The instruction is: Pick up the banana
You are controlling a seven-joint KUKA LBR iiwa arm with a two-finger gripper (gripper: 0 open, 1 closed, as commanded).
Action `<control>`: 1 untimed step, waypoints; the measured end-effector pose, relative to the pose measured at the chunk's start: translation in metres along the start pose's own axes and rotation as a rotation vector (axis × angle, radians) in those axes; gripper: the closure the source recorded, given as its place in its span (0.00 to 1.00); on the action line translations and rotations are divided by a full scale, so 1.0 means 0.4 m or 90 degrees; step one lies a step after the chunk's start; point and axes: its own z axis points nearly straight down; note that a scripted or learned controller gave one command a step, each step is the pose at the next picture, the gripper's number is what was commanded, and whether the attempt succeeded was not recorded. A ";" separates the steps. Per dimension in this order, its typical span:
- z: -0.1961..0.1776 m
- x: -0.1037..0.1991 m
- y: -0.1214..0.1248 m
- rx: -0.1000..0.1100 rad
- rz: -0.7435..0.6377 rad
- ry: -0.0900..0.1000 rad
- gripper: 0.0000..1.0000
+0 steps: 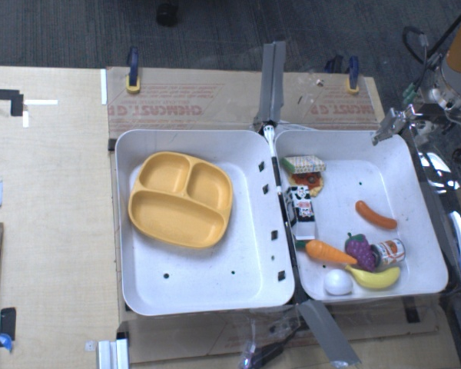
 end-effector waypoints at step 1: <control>0.349 0.014 -0.261 0.001 0.093 0.002 0.00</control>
